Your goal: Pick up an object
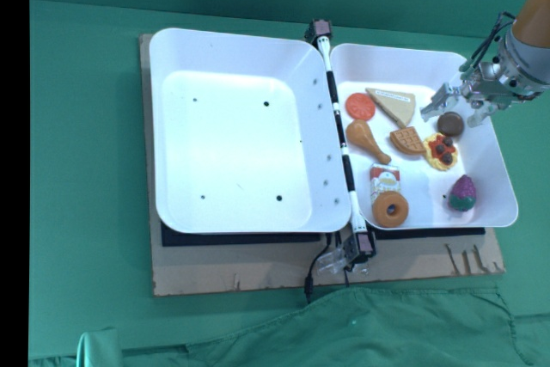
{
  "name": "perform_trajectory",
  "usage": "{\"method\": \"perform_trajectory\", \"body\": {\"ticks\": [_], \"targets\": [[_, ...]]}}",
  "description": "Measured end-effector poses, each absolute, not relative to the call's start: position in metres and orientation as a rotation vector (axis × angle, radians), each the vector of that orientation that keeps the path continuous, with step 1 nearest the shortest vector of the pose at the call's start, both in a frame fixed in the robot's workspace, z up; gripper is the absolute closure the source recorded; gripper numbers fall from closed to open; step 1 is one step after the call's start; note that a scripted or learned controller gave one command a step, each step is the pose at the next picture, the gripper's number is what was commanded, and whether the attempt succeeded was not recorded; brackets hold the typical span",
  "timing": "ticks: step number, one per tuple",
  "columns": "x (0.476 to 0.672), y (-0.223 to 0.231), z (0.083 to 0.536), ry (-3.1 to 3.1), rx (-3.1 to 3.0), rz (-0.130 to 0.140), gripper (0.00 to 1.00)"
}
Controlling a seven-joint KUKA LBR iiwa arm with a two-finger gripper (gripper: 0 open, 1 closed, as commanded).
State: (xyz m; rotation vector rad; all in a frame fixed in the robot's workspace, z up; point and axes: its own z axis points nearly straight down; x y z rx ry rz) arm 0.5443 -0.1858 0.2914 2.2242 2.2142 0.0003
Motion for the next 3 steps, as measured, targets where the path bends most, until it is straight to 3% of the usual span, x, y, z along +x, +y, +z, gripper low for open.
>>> {"method": "perform_trajectory", "body": {"ticks": [1,2,3], "targets": [[0.544,-0.186,0.291,2.214,2.224,0.000,0.00],[0.536,-0.184,0.246,2.217,2.227,-0.003,0.00],[0.546,-0.185,0.210,2.207,2.215,0.009,0.00]]}}
